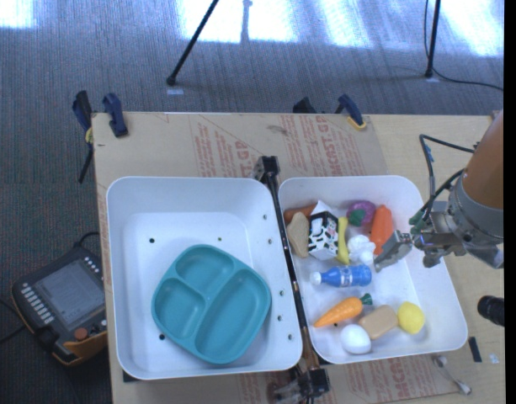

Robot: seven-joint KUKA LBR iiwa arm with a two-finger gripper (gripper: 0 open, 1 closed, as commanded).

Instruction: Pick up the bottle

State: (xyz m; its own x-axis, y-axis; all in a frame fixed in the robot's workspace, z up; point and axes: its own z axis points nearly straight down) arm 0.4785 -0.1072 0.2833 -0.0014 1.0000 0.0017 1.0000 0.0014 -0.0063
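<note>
The bottle (343,277) is small and blue with a white cap, lying on its side in the middle of the right bin (449,326), cap pointing left. My gripper (414,255) hovers over the bin's right part, just right of and slightly above the bottle. It is open, with nothing between its fingers. One finger (392,252) reaches toward the bottle's right end, and the other is near the bin's right wall.
Toy food crowds the right bin: a cow-print carton (323,232), banana (343,241), orange piece (380,228), purple item (361,213), carrot (339,311), egg (355,338), lemon (411,317), tan slice (378,321). A teal divided plate (211,303) lies in the left bin (116,225).
</note>
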